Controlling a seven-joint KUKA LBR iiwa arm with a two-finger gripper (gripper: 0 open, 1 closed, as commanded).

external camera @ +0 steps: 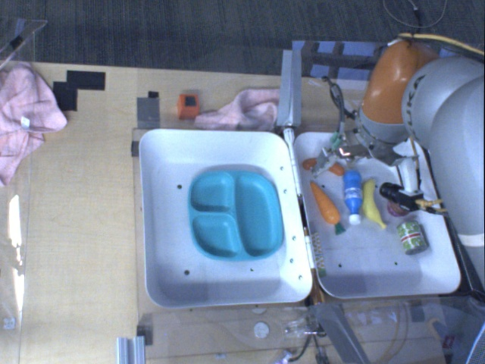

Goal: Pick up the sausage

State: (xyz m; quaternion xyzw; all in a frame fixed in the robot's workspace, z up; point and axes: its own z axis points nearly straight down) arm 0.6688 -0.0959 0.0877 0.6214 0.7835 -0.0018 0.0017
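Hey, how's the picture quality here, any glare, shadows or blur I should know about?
Camera view: the light is soft and even. The arm, near the lens, looks blurred and covers the upper right corner of the right bin. A pale glare streak lies on the clear panel at the left edge. A faint shadow rims the blue divided plate.

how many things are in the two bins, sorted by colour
blue: 2, the plate and the bottle
orange: 2, the carrot and the sausage, which is partly hidden
yellow: 1, the banana
green: 1, the can
total: 6
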